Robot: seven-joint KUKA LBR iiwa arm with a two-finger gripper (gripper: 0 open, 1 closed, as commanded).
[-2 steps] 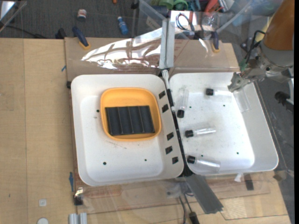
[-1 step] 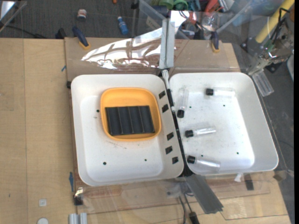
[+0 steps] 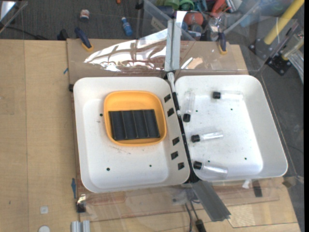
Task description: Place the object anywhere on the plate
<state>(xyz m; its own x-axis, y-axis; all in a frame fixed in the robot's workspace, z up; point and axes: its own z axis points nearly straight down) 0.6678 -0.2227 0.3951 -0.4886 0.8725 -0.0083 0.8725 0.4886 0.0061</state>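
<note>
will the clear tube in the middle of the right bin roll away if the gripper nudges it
Probably: the tube looks round and lies flat on the smooth bin floor, so a sideways nudge may roll it. Its clear body suggests it is light and perhaps slippery.

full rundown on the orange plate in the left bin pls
The orange plate is a shallow, rounded-square dish with a raised rim, matte and plastic-looking. It lies flat on the floor of the left bin, toward the bin's upper middle and apart from the walls. A dark rectangular ribbed insert with several parallel grooves fills most of its well, leaving orange visible mainly along the top and as a thin border elsewhere. Only the bin floor and that insert touch it.
</note>
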